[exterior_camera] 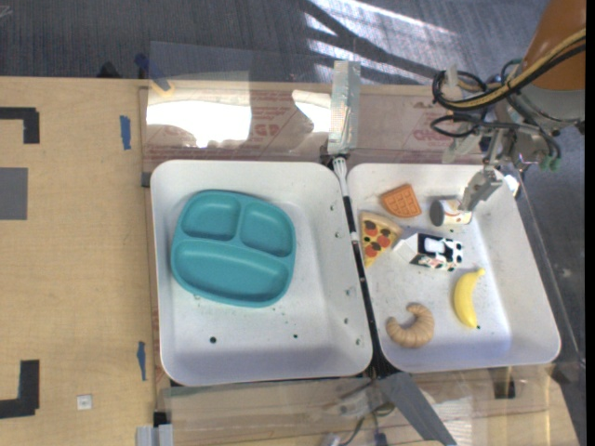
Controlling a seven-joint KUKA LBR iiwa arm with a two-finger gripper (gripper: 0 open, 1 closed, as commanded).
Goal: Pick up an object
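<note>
Gripper [481, 191] hangs at the top of the right bin [535, 328], arm coming in from 2 o'clock. Can't tell its opening or any hold from this slant. Nearest pick target looks like the small grey-and-white object [447, 213], just beside the tool at its 8 o'clock, near touching. Black-and-white cow toy [437, 250] sits further out at 7 o'clock. Waffle [401, 201] at 9 o'clock, pizza slice [376, 237] beyond it. Banana [468, 297] at 6 o'clock, long axis running 12-to-6; croissant [412, 326] lower. Teal divided plate [233, 246] in left bin [177, 342], well apart.
</note>
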